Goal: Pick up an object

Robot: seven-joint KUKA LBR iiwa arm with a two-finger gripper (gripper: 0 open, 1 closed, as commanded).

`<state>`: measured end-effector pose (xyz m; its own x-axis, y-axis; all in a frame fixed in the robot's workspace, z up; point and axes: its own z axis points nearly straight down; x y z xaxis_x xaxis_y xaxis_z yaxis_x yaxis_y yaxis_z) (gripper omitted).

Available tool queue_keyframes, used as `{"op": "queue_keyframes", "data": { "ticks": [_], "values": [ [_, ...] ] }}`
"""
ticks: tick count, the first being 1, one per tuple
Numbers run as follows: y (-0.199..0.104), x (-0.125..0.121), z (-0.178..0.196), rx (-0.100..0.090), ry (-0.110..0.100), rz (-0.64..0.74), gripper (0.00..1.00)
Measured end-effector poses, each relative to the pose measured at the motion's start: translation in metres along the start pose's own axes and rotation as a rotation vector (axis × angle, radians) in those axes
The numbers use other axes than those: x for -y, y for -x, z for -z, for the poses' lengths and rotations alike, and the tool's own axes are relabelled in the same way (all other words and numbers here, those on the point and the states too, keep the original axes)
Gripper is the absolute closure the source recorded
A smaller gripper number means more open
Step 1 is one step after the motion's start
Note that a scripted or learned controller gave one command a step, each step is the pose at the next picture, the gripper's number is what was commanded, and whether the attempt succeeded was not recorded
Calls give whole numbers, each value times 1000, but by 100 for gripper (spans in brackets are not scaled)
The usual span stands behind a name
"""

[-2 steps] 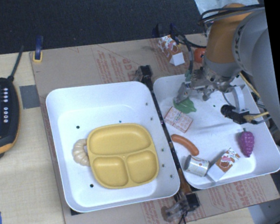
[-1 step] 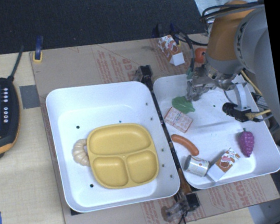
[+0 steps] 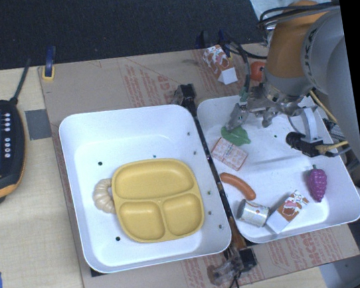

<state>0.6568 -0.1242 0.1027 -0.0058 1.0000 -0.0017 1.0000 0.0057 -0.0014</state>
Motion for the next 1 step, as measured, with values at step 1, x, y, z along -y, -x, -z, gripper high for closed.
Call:
{"op": "queue_keyframes", "data": {
  "ticks": [1],
  "values": [
    [-32, 0, -11, -1, -3, 0, 0]
  ]
}}
